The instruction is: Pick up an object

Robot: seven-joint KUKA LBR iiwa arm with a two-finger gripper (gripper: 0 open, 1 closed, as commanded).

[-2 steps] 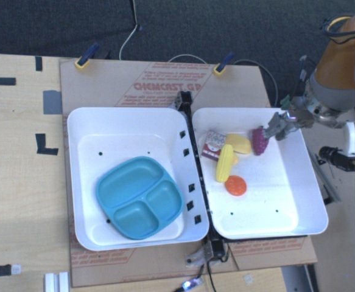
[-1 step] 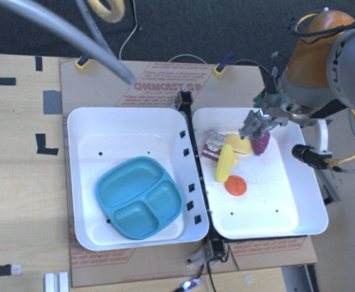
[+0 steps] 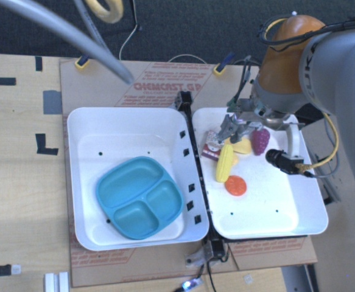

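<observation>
The tool [image 3: 235, 128] is low in the right bin [image 3: 299, 218], over the near end of the yellow corn [image 3: 224, 161]. I cannot tell how it is set or if it has anything. The corn lies touching a red-white packet [image 3: 212, 146], with a purple grape bunch [image 3: 260, 140] just beside and an orange round piece [image 3: 236, 186] near its lower end. The corn looks like light, stiff, smooth plastic; I judge a hold across its narrow middle is safest, because the rounded ends may slip.
</observation>
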